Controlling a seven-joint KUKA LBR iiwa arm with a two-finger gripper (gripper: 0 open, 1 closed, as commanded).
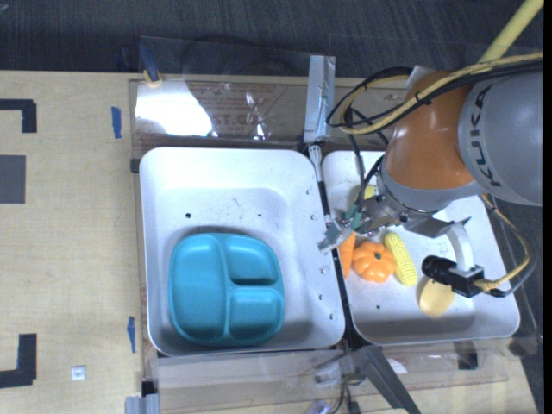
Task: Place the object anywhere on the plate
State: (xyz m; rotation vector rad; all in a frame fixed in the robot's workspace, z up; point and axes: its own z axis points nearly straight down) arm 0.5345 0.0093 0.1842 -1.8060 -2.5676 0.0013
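Note:
A blue divided plate [227, 289] lies in the left bin [172, 179], toward its front. In the right bin [492, 317] sit an orange pumpkin-shaped toy [373, 262], a yellow corn cob [400, 257] beside it, and a pale yellow lemon-like piece [436, 297] further right. My gripper [349, 226] hangs at the right bin's left side, just above and left of the pumpkin, near the wall between the bins. The grey arm with its orange band [431, 141] covers the back of the right bin.
A ridge [328, 231] separates the two bins. Black and yellow cables [483, 279] trail over the right bin. A clear plastic panel [224, 106] stands behind the left bin. Wooden bench top [60, 231] lies to the left.

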